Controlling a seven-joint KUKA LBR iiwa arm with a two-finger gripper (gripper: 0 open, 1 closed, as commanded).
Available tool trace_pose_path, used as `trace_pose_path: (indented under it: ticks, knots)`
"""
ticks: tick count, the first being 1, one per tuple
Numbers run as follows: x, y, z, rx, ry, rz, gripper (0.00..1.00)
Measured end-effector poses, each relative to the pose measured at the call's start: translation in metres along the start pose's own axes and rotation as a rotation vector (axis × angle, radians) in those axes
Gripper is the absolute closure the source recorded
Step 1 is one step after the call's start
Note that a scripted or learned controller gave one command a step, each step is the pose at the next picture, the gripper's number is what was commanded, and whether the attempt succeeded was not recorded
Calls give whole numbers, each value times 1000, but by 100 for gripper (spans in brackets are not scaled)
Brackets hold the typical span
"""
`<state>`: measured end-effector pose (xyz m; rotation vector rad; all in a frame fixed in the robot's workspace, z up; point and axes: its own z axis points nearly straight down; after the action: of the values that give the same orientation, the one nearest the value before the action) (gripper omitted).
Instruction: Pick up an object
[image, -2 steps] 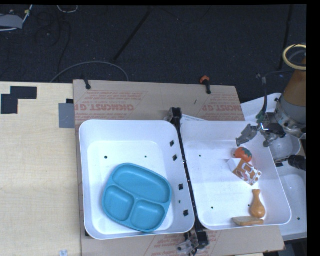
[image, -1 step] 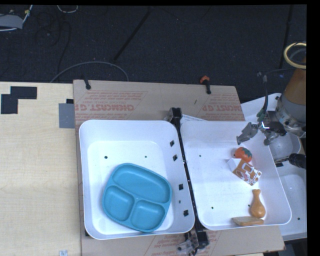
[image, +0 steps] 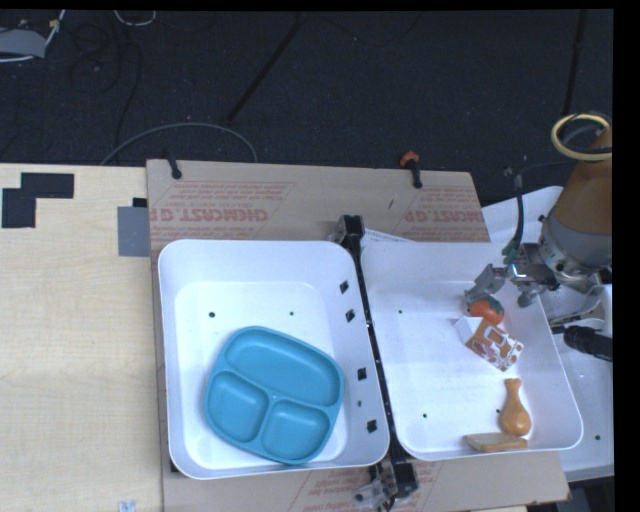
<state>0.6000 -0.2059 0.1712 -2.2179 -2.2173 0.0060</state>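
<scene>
From my seat I see the tool (image: 497, 285) low over the upper part of the right bin (image: 430, 400), its fingers spread on either side of a small orange-red object (image: 487, 309) that lies just under the tips. Nothing is pinched yet, as far as I can judge. Touching that object, just below it, is a patterned red-and-white packet (image: 493, 344), tilted on the bin floor. Further toward the near rim lie an orange pear-shaped toy (image: 514, 410) and a tan flat piece (image: 492, 441), well apart from the tool. The left bin (image: 190, 290) carries a blue divided plate (image: 273, 394).

My worries: the orange-red object looks small and rounded, so closing off-centre could squirt it sideways instead of trapping it. The packet sits so close that one finger might land on its edge, dragging it or blocking the close. The tool is also near the bin's far right wall, so a slanted descent could clip it
</scene>
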Motion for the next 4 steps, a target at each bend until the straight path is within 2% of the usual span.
trace_pose_path:
  ticks: [2,3,4]
  knots:
    - [-1,4,86,0,1,0,0]
    - [-2,5,73,-4,0,1,100]
    - [-8,10,11,-11,-3,-1,100]
